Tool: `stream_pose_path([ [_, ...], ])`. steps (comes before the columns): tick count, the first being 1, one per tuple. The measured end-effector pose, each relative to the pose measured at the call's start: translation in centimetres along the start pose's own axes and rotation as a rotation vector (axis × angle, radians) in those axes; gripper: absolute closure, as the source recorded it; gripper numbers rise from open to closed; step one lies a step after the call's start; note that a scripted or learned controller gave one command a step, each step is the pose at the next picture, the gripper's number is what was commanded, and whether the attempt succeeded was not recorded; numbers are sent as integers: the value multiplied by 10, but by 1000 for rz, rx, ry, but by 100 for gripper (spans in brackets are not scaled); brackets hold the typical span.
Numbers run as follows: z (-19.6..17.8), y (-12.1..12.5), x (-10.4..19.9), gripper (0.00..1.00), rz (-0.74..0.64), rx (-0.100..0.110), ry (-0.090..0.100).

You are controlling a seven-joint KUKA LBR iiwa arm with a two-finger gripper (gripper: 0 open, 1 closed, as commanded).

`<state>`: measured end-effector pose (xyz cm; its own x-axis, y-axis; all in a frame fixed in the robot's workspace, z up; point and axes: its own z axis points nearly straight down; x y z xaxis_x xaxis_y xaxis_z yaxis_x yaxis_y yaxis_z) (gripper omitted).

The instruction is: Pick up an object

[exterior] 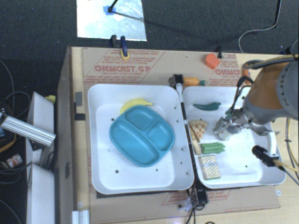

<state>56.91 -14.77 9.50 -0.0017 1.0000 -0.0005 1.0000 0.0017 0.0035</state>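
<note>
Checkered packet (210,166) at right bin's (243,178) front, green pod (212,147) behind it, arm's jaws (224,130) above, spread unclear

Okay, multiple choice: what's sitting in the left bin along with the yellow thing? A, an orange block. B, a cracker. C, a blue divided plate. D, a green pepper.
C: the blue divided plate lies in the left bin, partly covering the yellow thing.

A dark grey carpet floor (37,22) lies around the worktop (140,62), which is covered with brown cardboard with red print. A shiny square metal sheet (112,13) lies on the floor behind it. Black cables (9,101) run at the left side.
</note>
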Motion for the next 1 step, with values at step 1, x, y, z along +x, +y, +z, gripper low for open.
stream_pose_path([
  [1,-71,56,64,100,-4,-3,1],
])
